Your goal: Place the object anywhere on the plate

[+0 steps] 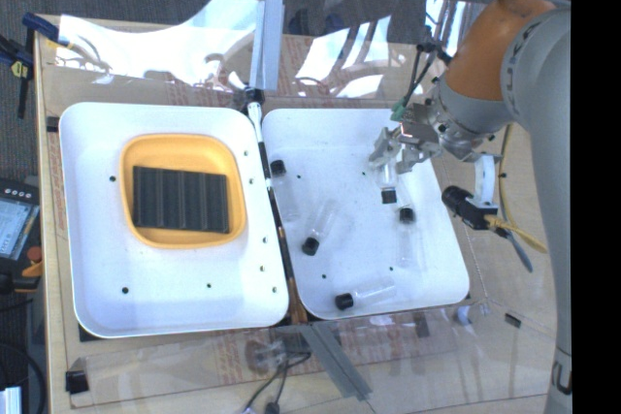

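A yellow plate (180,154) with a dark ribbed centre lies in the left bin (87,238). Several clear vials with black caps lie scattered in the right bin (441,276). One vial (388,193) lies directly under my gripper (393,165), which hangs low over the upper right part of that bin. Whether that vial is touched cannot be made out. A second vial (406,218) rests just to its right, and a third (316,236) lies near the bin's middle.
Another vial (361,296) lies by the right bin's front edge, and a black cap (277,168) sits near the divider (260,150) between the bins. Behind the bins stands a shiny reflective panel (223,34). Cables and tools (485,213) lie right of the right bin.
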